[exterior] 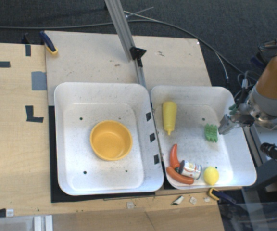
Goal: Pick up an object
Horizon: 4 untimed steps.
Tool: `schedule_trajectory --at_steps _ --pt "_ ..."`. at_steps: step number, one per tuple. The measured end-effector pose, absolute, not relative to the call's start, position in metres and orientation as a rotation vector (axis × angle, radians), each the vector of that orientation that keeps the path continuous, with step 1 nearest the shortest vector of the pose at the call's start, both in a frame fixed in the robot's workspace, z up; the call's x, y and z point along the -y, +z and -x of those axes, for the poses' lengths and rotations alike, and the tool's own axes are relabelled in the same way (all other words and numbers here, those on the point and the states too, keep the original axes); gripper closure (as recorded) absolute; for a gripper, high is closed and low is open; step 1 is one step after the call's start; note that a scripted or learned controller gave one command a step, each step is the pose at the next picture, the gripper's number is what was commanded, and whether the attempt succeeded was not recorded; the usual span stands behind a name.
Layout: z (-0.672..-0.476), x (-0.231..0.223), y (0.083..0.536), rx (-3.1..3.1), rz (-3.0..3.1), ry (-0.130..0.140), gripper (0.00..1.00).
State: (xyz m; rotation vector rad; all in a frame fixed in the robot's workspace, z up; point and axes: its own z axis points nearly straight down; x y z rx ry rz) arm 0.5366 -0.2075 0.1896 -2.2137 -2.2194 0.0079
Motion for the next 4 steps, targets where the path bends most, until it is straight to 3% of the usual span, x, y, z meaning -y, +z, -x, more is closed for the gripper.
schedule_trajectory --at_steps 1,3,4 --pt "-0.537 0.207 0.190 2.219 2.214 0.008 0.00" --pt "-0.534 0.200 0.090 2.215 2.212 0.007 0.00" --pt "-0.532 0.198 0.097 2.213 2.206 0.012 1.00"
